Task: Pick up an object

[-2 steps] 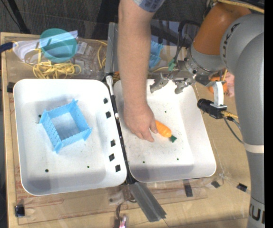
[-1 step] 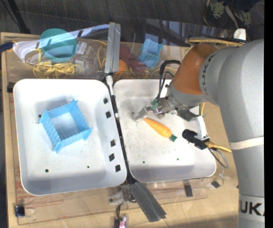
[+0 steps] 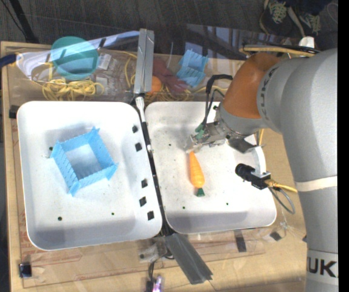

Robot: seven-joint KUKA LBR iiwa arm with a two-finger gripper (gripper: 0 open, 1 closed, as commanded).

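An orange toy carrot (image 3: 196, 170) with a small green tip lies in the right bin (image 3: 174, 212), roughly at its middle. My gripper (image 3: 203, 137) hangs low over the bin just above and to the right of the carrot's upper end, close to it. A square open blue basket (image 3: 83, 160) rests in the left bin (image 3: 41, 224), far from the gripper.
The grey arm with its orange band (image 3: 247, 93) covers the right bin's right side. A black cable fitting (image 3: 252, 176) juts out beside the carrot. Behind the bins lie a teal object (image 3: 74, 56), yellow cord and a blue piece (image 3: 193, 69). A divider with black clips (image 3: 147, 175) separates the bins.
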